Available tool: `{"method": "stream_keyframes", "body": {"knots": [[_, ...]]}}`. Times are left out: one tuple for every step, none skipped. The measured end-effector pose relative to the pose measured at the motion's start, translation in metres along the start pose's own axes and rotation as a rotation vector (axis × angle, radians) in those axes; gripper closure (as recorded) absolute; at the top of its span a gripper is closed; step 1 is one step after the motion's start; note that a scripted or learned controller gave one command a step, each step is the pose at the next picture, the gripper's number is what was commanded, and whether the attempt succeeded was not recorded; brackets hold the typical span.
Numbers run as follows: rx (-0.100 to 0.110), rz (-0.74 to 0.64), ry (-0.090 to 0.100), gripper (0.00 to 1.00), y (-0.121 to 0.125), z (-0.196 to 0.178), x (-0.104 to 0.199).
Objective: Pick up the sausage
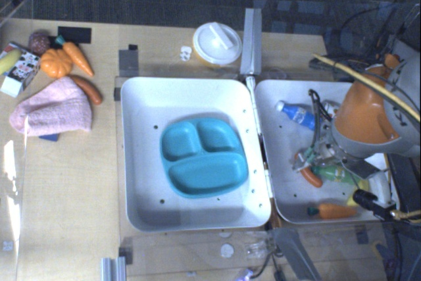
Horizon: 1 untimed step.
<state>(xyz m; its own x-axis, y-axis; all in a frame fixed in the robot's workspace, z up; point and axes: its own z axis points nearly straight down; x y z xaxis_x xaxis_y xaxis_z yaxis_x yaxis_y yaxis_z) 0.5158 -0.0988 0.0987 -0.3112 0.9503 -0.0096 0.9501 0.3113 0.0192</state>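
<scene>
Right bin (289,207) is crowded: gripper (314,158), grip state unclear, hovers over the sausage (311,176), and could snag a neighbouring bottle (296,115).

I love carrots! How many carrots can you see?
2. One carrot lies on the bench at the far left, next to a small pumpkin. Another carrot lies in the right bin, near its front edge. The arm could hide more.
</scene>
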Motion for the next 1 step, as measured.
{"method": "stream_keyframes", "body": {"knots": [[0.021, -0.001, 0.01, 1.0, 0.0334, -0.1302, 0.0385]]}}
